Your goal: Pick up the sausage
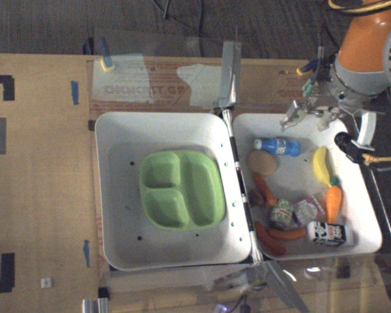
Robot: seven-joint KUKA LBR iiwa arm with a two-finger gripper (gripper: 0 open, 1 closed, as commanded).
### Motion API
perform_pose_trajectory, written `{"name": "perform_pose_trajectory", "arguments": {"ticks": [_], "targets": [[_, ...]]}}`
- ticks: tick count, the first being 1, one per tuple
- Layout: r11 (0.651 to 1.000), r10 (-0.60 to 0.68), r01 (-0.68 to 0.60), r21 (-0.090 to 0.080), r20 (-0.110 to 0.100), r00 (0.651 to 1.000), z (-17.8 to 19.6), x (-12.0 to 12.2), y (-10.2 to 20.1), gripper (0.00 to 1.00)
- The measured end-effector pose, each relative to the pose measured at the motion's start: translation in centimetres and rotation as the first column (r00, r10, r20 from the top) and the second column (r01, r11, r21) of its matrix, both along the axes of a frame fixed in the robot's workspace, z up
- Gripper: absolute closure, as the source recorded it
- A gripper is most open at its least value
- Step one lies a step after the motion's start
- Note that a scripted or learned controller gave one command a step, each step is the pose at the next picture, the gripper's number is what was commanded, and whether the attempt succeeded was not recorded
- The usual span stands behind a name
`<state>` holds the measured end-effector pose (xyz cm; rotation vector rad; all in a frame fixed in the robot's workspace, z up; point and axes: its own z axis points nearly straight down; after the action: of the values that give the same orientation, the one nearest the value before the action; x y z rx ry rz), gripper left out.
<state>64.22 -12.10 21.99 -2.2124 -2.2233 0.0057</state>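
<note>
Two white bins are parked side by side on the counter [39, 194], and pretty much all the clutter is found in the right bin [371, 237]. The left bin [117, 240] is taken up by a green divided plate [181, 189], sat roughly in the middle.

The sausage [263, 188] is seen in the right bin, close to the left wall, lying at a slant just below a brown potato-looking thing [263, 163]. Two more reddish sausage-type pieces are spotted lower down: one [268, 238] along the bottom left corner and one [288, 232] lying flatter just beside it. It can't really be told whether they're touching.

Other stuff in there: a blue and white bottle [281, 147] laid on its side near the top, a banana [321, 165] to the right of it, a carrot [333, 202] below the banana, a small can [281, 212], a pinkish packet [308, 209], and a little black and white carton [327, 233] near the bottom edge.

The arm [371, 38] is seen coming in at the top right, orange band and all. The claw [311, 111] is hung over the top edge of the right bin, well apart from the sausage, with nothing held in it. Whether it's released or clenched can't be told from this angle.
</note>
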Motion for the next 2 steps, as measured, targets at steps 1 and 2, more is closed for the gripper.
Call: {"name": "perform_pose_trajectory", "arguments": {"ticks": [1,2], "targets": [[0.964,0.265,-0.265,0.000,0.004,0.964,-12.8,-4.5,2.8,0.00],[0.997,0.083,-0.083,-0.001,0.002,0.997,-3.8,0.8,3.2,0.00]]}}
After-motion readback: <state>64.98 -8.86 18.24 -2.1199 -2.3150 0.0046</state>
